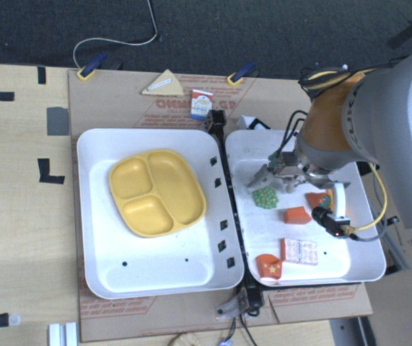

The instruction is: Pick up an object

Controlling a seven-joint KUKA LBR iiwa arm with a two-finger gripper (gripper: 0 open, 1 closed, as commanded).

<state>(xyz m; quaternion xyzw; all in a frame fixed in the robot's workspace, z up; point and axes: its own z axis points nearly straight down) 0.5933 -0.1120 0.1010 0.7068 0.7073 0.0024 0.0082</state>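
The right bin [245, 150] holds a green bumpy toy [265, 197], an orange-red block [297, 215], a red strawberry-like toy [269, 266] and a small pink-and-white packet [300, 251]. An orange piece [318, 199] lies partly under the wrist. My gripper [281, 171] hangs low over the bin's upper middle, just above the green toy. Its grey fingers spread to either side with nothing between them. The arm's orange band [330, 121] and grey body cover the bin's upper right.
The left bin [97, 265] holds a yellow three-compartment plate [156, 192]. A small red-and-white box [201, 104] and a tan wedge [164, 84] lie on the cardboard behind the bins. A black divider strip [229, 215] runs between the bins. Cables loop near the arm's right side.
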